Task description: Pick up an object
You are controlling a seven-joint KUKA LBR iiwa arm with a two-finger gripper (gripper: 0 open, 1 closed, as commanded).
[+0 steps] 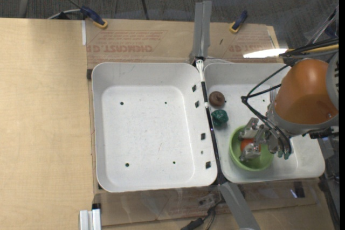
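The table [38, 116] is seen as a pale wooden surface filling the left of the view, with a sheet of brown cardboard [140, 43] laid under the far ends of the bins and held by two blue-and-yellow clamps [96, 18] at its far edge.

Two shallow white bins are set side by side on it. The left bin [108, 132] is the larger in view; a few small dark spots are seen on its floor. The right bin [307, 167] is partly covered by the arm.

The arm [304, 91] is seen reaching in from the right, its orange band over the right bin, with black cables looped beside it. The jaws [254, 144] are lowered into a green bowl [237, 154] near the near edge of the right bin. How far the jaws are parted cannot be told — the metal parts are crowded together and blurred — and whether anything is held between them cannot be told either. A small orange-red patch is seen among them, inside the bowl; what it belongs to is unclear.

Two small objects lie in the right bin close to its left wall: a dark green lumpy object [219, 117], just beside the bowl's far-left rim, and a brown round object [216, 98] just beyond it — the two nearly touching.
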